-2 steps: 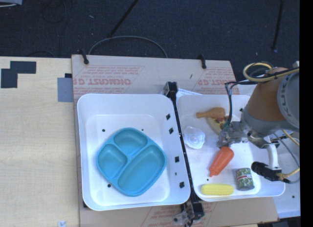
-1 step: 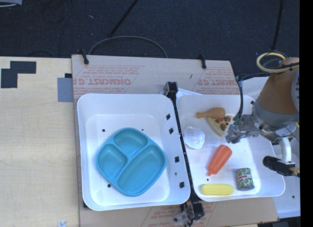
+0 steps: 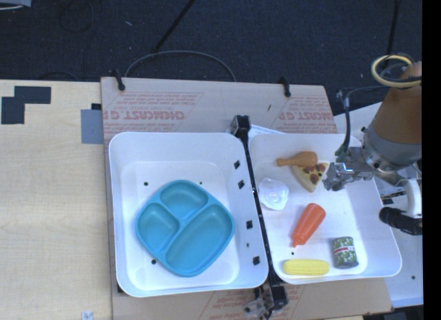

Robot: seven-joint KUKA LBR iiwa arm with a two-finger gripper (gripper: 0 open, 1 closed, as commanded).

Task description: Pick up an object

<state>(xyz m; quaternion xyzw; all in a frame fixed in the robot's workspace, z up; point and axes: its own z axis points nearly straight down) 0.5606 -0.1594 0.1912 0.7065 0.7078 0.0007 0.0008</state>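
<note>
Two white bins side by side on the table [image 3: 55, 194]: left bin [image 3: 131, 153] holding a blue divided plate [image 3: 185, 227], right bin [image 3: 375, 260] holding the loose things. Among them, a toy drumstick [image 3: 298, 161] and a pizza slice [image 3: 311, 174] touching at the upper middle, a white crumpled piece [image 3: 273, 194] by the divider, an orange carrot [image 3: 307, 223] tilted in the middle, a yellow corn cob [image 3: 306, 267] and a small green can [image 3: 344, 252] along the near wall. Claw [image 3: 333, 176] low at the right end of the pizza slice, just beside it; whether spread or pinched, cannot tell at this size, and nothing visibly held. Likely step: closing in on the slice or the drumstick. Best done by centring over a single piece, not the seam where both touch, then descending straight and squeezing across the narrow width. Flat slice prone to slipping out; the drumstick's thicker body probably the safer target. Worth lifting slowly and checking for a real catch.
</note>
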